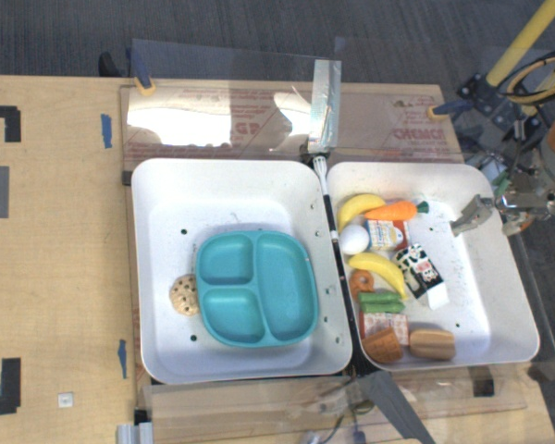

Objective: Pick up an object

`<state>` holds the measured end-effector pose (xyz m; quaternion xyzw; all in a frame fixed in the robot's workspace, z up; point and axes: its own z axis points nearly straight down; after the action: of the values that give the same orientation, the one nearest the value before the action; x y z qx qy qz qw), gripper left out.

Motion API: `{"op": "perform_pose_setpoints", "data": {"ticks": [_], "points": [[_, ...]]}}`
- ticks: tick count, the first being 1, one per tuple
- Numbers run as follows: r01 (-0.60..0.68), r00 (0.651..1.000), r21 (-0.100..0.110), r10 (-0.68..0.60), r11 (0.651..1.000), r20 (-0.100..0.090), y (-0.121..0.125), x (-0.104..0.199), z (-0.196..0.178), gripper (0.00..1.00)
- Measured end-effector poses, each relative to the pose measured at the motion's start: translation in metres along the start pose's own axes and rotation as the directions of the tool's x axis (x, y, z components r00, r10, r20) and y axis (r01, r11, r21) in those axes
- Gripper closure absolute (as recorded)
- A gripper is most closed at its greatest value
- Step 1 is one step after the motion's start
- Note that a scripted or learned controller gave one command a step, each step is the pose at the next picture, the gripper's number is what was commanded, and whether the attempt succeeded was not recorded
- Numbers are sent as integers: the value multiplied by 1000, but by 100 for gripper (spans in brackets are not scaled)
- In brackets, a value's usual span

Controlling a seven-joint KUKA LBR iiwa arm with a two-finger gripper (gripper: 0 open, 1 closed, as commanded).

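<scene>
2 white bins sit side by side on the bench. The left bin [157, 192] holds a teal divided plate [256, 287] with 3 compartments, and a cookie [184, 294] lies just beside the plate's left edge.

The right bin [499, 313] holds a cluster of toy food along its left side. A banana [359, 207] lies at the top, with a carrot [392, 211] just to its right. Below them sit a white egg [354, 240] and a small carton [385, 235]. A 2nd banana [377, 270] lies slantwise in the middle, next to a black-and-white carton [418, 268]. Lower down are a green vegetable [381, 299], a red-and-white packet [384, 323], a brown bread piece [385, 345] and a bread roll [432, 343].

The gripper [470, 216] hangs over the right bin's upper right part, well apart from the food. Whether it is open or closed cannot be told, and nothing shows in its grasp.
</scene>
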<state>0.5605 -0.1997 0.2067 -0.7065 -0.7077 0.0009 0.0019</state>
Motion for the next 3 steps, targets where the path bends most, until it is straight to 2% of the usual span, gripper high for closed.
{"op": "perform_pose_setpoints", "data": {"ticks": [1, 2, 3], "points": [[104, 995, 6, -104, 995, -3, -29, 75, 80, 0], [198, 980, -24, -198, 980, 11, -18, 47, 113, 0], [227, 974, -10, -227, 974, 8, 10, -6, 55, 0]]}}
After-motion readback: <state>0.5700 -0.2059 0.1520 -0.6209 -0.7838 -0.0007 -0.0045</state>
